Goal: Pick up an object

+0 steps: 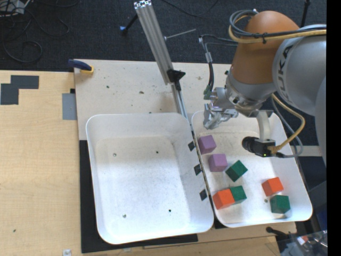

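Observation:
My gripper [211,120] hangs over the far left corner of the right bin [298,183], just above and behind a purple cube [206,143]. A second purple cube [217,162] lies a little nearer. A green cube [236,170] sits to its right. Near the front edge an orange cube [224,198] touches another green cube [238,193]. Further right are an orange cube [272,186] and a green cube [279,203]. Nothing shows between the fingers.
The left bin [106,143] lies beside the right one, with a divider wall between them. A slanted aluminium bar [160,52] rises behind the bins. The arm's orange band [261,41] and cables loom over the right bin's far side.

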Controlling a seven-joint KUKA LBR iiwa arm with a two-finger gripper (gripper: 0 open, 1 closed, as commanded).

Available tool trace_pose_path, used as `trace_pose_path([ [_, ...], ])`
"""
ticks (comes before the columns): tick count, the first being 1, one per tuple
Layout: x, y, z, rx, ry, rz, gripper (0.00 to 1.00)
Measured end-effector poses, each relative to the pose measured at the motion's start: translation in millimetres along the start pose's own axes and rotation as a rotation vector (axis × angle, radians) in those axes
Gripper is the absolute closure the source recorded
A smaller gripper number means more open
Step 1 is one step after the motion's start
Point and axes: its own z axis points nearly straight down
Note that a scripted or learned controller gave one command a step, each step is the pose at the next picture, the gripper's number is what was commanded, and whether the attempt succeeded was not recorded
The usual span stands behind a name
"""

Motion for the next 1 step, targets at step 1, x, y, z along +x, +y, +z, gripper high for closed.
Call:
trace_pose_path([
  [1,49.9,-20.1,-0.8,0.001,0.000,0.000,1.00],
])
